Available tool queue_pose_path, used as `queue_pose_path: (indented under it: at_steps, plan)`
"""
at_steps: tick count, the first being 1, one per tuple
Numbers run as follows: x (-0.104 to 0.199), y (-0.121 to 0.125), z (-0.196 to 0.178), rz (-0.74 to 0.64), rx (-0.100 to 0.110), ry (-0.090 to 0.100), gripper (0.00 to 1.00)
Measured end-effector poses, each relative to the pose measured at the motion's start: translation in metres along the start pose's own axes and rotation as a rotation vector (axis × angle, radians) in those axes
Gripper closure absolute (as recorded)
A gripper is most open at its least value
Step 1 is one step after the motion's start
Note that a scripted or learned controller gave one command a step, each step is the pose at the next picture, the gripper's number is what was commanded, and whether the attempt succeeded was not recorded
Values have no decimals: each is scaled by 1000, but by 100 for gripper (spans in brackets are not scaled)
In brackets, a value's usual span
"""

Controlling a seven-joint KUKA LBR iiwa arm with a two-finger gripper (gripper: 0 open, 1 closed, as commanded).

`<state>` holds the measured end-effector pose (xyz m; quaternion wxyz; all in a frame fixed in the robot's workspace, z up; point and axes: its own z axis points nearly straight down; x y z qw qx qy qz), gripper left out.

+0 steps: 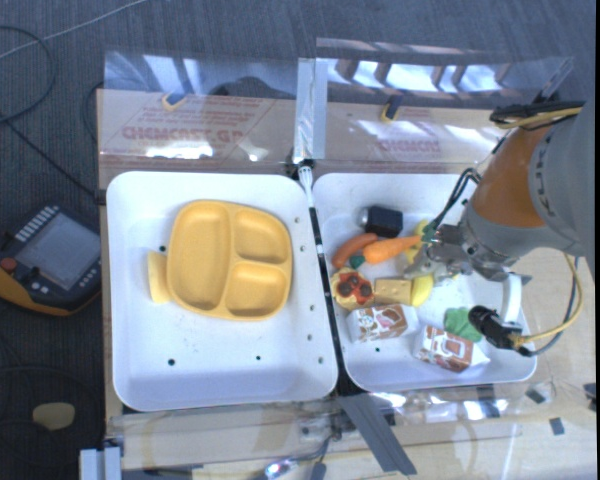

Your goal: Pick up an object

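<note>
The arm (pixel 525 183) reaches in from the right and bends down into the right bin (pixel 520 368). Its fingers (pixel 427 251) sit low among the toys there, but the wrist covers them, so whether they are wide or narrow cannot be told, and nothing shows between them.

Just left of the fingers lies a carrot (pixel 375 250), orange with a green end, and above it a small black block (pixel 384 218). Just below the fingers rest a yellow piece (pixel 420 290) and a tan block (pixel 392 290). Further left, against the wall shared by the two bins, is a round red and yellow toy (pixel 352 287). Nearer the front of the bin lie two printed cartons, one (pixel 380 322) below the tan block and one (pixel 447 348) towards the front right corner, with a green toy (pixel 461 321) beside the second. The things crowd the left and middle of this bin; the back strip near the far wall is open white floor.

The left bin (pixel 140 368) holds a yellow divided plate (pixel 228 259), well apart from the fingers, with bare white floor all around it.

Both bins stand on a desk (pixel 570 368). To the left, on the dark carpet (pixel 40 88), lies a handheld controller (pixel 42 260) with an orange rim, and thin cables (pixel 40 43) trail across the floor.
</note>
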<state>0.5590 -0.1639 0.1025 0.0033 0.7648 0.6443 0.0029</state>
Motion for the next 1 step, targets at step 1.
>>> queue_pose_path:
  at_steps: [1]
  plan:
    - [69, 43, -95, 114, 11, -5, 100]
